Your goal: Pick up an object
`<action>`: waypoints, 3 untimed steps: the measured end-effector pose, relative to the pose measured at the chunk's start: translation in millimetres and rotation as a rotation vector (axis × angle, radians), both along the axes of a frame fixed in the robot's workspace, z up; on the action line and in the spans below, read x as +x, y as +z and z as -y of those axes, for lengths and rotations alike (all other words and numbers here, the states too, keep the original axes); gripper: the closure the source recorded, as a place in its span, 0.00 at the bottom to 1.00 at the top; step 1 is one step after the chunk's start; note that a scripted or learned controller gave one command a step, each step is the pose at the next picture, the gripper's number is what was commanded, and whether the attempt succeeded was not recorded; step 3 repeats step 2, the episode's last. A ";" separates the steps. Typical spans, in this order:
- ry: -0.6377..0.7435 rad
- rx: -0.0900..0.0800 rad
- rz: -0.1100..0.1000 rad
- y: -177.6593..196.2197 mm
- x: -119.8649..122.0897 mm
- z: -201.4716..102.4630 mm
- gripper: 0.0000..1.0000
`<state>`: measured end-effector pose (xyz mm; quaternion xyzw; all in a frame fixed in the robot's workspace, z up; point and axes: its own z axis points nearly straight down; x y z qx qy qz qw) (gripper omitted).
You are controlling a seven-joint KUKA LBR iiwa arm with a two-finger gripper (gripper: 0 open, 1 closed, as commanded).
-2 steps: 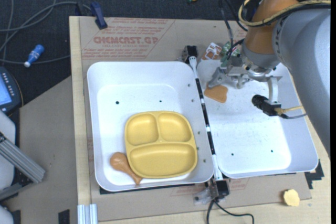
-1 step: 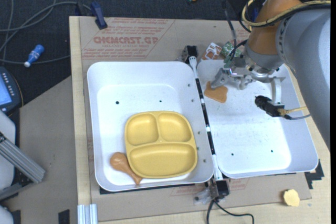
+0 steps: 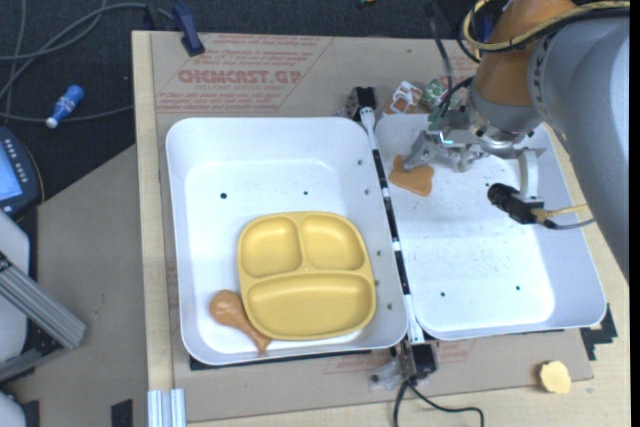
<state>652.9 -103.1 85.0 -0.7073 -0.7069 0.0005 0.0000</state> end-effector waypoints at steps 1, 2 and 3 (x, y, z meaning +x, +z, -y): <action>0.002 0.000 0.003 -0.2 5.0 -6.6 0.00; 0.001 0.000 0.003 -0.2 7.9 -10.4 0.00; 0.001 0.000 0.003 -0.2 7.9 -10.4 0.00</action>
